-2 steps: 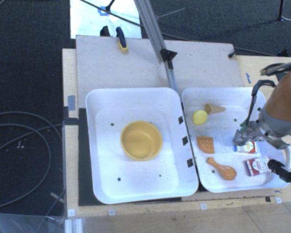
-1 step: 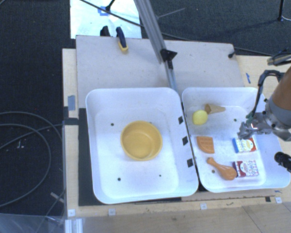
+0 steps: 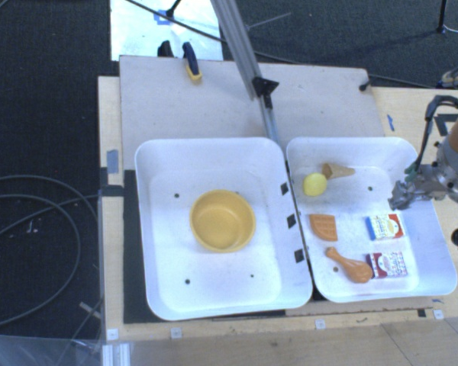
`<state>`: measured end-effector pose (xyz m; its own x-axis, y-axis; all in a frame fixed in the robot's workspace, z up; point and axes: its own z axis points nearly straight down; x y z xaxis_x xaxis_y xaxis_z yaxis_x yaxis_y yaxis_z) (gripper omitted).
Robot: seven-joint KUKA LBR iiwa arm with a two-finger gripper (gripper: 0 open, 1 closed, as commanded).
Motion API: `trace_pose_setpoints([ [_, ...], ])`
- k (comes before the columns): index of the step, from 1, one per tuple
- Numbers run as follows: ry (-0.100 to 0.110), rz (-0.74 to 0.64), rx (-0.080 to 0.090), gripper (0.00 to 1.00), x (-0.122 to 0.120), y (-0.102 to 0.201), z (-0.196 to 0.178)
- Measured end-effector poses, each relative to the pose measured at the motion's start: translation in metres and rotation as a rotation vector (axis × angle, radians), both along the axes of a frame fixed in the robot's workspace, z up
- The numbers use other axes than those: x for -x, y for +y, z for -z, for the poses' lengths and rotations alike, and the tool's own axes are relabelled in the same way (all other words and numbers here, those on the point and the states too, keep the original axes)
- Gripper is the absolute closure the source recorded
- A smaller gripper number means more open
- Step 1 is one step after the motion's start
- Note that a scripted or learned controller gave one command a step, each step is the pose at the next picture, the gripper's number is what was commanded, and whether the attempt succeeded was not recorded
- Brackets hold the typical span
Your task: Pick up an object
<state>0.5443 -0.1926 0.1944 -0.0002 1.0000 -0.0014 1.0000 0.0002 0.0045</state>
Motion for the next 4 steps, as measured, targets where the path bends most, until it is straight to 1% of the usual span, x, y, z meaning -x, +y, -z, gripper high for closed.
trace_pose_setpoints([
  [1,0.002,-0.001,-0.001,1.00,-0.001,0.000,-0.025],
  [2,0.002,-0.004,-0.002,1.00,0.000,0.047,-0.036],
  [3,0.004,-0.004,-0.002,1.00,-0.006,0.097,-0.034],
  [4,0.003,-0.004,-0.002,1.00,-0.002,0.139,-0.035],
])
